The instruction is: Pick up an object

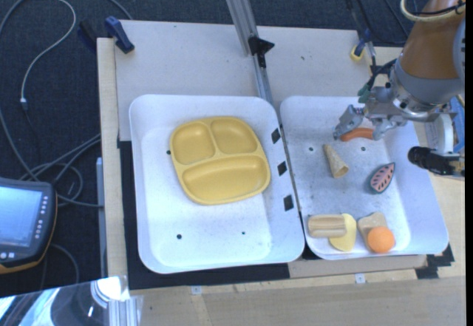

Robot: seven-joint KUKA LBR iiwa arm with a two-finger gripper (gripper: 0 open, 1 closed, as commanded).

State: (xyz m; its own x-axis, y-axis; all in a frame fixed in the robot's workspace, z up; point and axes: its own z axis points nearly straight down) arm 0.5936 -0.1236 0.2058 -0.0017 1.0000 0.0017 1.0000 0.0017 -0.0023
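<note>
Looking at the layout top-down: tabletop (185, 51) carries two white bins side by side — left bin (148, 169) with a yellow divided tray (219, 160), right bin (414, 199) with the small stuff.

Arm (432, 43) comes in from the right and sits over the upper part of the right bin. End effector (360, 125) hangs low above an orange-red item (358, 135), which lies directly beneath it, peeking out on the near side of it. Item's long axis looks roughly left-right across the bin. Whether the fingers are apart or together — can't tell, the wrist body blocks them, and nothing shows the item clamped between them.

Key relation: nearest pick candidate is straight under the tool, so my read is the coming move is mostly vertical, with little or no sideways correction.

Other candidates, all in the right bin and further off:
- cone-shaped tan piece (336, 160) — just down-left of the tool, long axis running up-down the bin
- watermelon slice (381, 177) — down-right, near the bin's right wall
- cluster at the near edge: bread-like roll (326, 225), yellow piece (343, 241) touching it, orange ball (380, 240) beside a tan block (372, 223)

Risk, as a guess: item is flat and low, so a shallow descent may close on air.
</note>
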